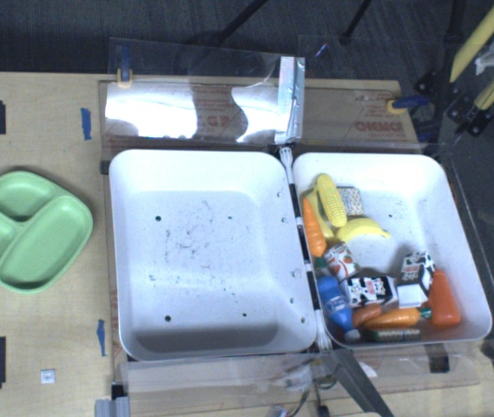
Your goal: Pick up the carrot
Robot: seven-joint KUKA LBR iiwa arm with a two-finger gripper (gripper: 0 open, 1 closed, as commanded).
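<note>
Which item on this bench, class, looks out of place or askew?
The green divided plate stands out: it lies on the bench, left of the left bin, cut by the picture's edge. In the right bin the toys are heaped along its left and near sides, the corn cob lying across the banana.

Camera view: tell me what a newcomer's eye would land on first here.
First comes the heap of bright toy food crowded along the left and bottom of the right bin: a yellow corn cob, a banana, an orange carrot against the left wall. Next, the left bin beside it, a wide white expanse. Then the green divided plate on the bench at far left.
</note>
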